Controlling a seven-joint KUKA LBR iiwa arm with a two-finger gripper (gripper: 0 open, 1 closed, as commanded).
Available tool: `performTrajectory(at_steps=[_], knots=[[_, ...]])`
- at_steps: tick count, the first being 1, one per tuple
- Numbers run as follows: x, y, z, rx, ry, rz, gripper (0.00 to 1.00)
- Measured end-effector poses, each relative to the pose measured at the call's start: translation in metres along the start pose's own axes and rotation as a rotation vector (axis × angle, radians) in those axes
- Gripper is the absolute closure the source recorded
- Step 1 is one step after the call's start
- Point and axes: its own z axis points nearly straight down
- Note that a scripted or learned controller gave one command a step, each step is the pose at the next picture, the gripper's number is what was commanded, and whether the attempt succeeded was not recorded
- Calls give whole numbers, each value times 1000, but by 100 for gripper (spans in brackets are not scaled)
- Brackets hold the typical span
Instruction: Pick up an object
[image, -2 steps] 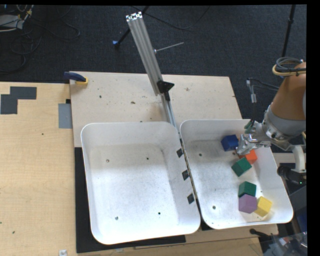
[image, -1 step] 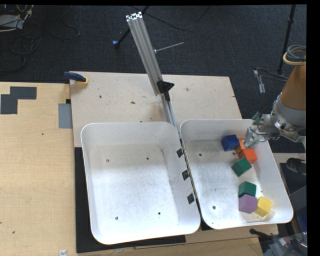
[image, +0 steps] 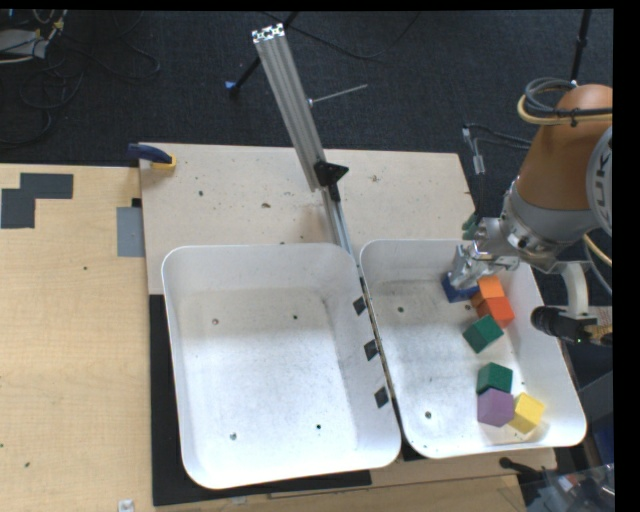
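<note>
My gripper (image: 466, 272) reaches down into the right bin (image: 420, 420) near its far right side, just above a blue block (image: 458, 291) that pokes out beneath it. Right beside it lie an orange block (image: 494, 300) and a green block (image: 483, 333). Toward the bin's near right corner sit another green block (image: 494, 378), a purple block (image: 494, 407) and a yellow block (image: 528, 411). The arm's grey and orange wrist hangs over the bin's far right edge and hides the fingertips.
The left bin (image: 190, 420) lies beside the right one, split from it by a ridge with black clips (image: 371, 349). A slanted aluminium post (image: 300, 130) rises behind the bins. A black cable and fitting (image: 565, 322) hang at the right bin's right rim.
</note>
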Motion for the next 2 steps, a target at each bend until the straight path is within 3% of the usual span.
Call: performTrajectory(at_steps=[2], knots=[[105,21,-17,0,0,1,100]])
